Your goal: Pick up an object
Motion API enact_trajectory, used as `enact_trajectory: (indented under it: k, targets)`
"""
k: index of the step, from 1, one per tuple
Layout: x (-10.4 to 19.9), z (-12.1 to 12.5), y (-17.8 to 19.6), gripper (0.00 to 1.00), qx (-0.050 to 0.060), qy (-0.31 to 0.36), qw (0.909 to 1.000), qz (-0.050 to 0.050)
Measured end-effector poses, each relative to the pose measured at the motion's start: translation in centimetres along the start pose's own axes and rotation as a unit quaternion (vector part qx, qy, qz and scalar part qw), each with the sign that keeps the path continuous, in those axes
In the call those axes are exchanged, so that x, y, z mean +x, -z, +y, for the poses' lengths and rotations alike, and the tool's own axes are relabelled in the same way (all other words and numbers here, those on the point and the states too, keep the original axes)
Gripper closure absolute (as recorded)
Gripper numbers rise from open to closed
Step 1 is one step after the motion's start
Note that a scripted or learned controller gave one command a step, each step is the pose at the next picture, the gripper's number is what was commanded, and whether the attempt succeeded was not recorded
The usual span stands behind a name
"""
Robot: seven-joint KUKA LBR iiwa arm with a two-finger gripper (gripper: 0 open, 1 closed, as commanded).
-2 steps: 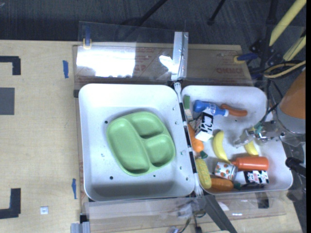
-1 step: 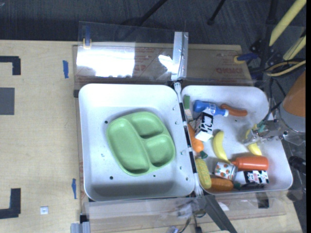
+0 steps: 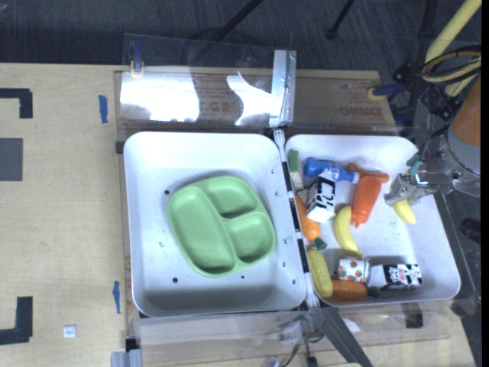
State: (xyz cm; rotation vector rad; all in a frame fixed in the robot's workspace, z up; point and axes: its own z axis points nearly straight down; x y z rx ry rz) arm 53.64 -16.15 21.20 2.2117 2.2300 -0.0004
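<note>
My gripper [image 3: 406, 195] hangs over the right side of the right bin [image 3: 428, 243], below the grey wrist at the frame's right edge. A small yellow object [image 3: 406, 212] sticks out from between its fingertips, pinched there and slanting down to the right. Left of it in the same bin lie an orange bottle [image 3: 367, 198], a banana [image 3: 345, 228], a blue bottle [image 3: 328, 168] and a white-and-black pack [image 3: 325, 194]. Along the bin's front lie a corn cob [image 3: 319, 274], a carrot [image 3: 348, 290], a spotted box [image 3: 352, 268] and a black-and-white box [image 3: 402, 275].
The left bin [image 3: 145, 167] holds a green divided plate [image 3: 221, 224]. A clear panel [image 3: 202, 90] stands behind the bins. Cables and stand legs [image 3: 451, 60] crowd the back right. The light wooden bench [image 3: 53, 205] stretches to the left.
</note>
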Motion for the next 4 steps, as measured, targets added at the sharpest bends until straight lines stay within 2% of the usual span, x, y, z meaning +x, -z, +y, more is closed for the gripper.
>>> enact_trajectory:
  k: [1, 2, 3, 4]
  targets:
    - [0.0, 0.0, 0.0, 0.0, 0.0, 0.0, 1.0, 0.0]
    - [-2.8, -0.6, -12.6, 0.0, -0.002, 0.044, 0.999, 0.0]
    - [-3.0, -0.5, -11.5, 1.0, -0.004, 0.043, 0.9991, -0.002]
    - [0.4, 1.7, -0.8, 1.0, 0.0, 0.016, 0.9999, 0.0]
